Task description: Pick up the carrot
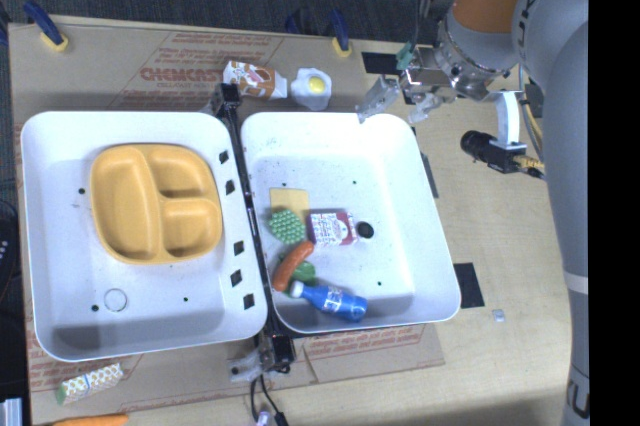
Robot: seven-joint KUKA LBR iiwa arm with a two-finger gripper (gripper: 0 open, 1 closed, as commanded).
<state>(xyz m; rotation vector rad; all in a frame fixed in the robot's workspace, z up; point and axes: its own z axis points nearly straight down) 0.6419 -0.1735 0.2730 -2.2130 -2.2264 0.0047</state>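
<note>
The carrot (292, 264), small and orange, lies near the front left of the right bin (420, 214), slanting beside the bin's left wall. A green top or green toy touches its lower end. My gripper (399, 101) hovers above the bin's back right corner, well away from the carrot. Its two fingers are spread, so it is open with nothing between them.
Around the carrot lie a blue bottle (330, 301), a green bumpy vegetable (287, 225), a maroon carton (330, 228) and a yellow slice (288, 199). The left bin (50, 214) holds a yellow divided tray (155, 202). Behind the bins sit a small box (250, 79) and a fried-egg toy (312, 86).
</note>
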